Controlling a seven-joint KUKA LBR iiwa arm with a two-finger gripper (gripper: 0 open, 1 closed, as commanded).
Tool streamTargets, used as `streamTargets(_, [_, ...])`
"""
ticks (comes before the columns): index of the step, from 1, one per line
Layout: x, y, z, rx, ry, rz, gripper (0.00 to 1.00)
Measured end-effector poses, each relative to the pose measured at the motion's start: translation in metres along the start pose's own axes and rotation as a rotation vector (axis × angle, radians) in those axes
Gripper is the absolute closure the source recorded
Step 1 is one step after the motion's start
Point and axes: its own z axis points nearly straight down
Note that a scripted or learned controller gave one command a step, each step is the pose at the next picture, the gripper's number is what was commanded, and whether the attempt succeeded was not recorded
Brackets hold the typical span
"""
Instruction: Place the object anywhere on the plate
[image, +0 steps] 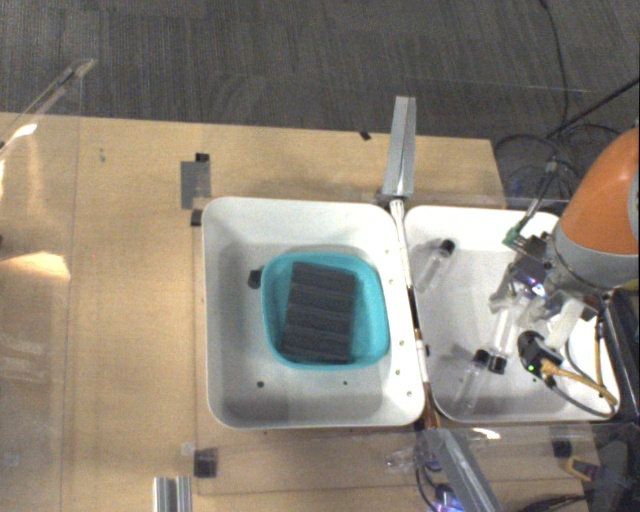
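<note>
A turquoise plate sits in the middle of the left bin. A dark grey ribbed block lies flat on the plate, within its rim. My gripper hangs over the right bin, near that bin's right side and far from the plate. Nothing can be made out between its fingertips. The orange band of the arm rises behind it at the right edge.
Two clear tubes with black caps lie in the right bin, one near the top left and one near the bottom. A metal divider post stands behind the bins. Cables trail at the right.
</note>
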Motion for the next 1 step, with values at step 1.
streamTargets(1, [0.0, 0.0, 0.0, 0.0, 0.0, 0.0, 0.0])
